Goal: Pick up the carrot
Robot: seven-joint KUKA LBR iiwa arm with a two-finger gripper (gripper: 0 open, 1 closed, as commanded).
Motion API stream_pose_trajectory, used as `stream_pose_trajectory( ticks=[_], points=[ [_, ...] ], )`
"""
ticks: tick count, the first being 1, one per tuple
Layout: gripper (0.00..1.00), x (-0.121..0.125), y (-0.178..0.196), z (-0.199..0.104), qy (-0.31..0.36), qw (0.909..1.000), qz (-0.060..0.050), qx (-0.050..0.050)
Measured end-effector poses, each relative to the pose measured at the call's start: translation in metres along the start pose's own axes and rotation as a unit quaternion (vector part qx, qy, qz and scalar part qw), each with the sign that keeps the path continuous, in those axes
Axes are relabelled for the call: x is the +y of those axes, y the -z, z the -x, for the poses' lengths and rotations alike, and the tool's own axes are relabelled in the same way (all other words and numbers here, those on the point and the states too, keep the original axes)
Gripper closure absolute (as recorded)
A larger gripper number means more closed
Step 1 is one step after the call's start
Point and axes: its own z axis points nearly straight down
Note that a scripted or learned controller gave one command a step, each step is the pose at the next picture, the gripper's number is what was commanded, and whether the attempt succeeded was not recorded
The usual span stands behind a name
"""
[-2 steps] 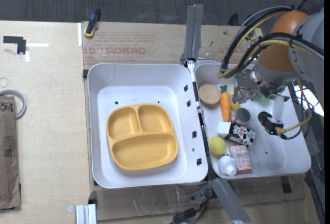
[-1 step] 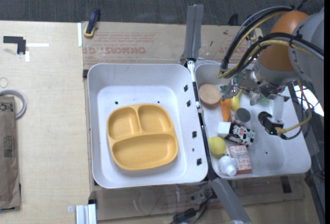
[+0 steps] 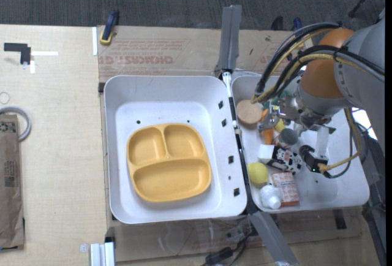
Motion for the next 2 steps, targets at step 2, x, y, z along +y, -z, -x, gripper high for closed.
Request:
stream_pose_trajectory(
  ticks=[2],
  points=[
    [1.0,0.052,0.101,-0.037,0.067,0.9978,0.001,-0.001]
  ],
)
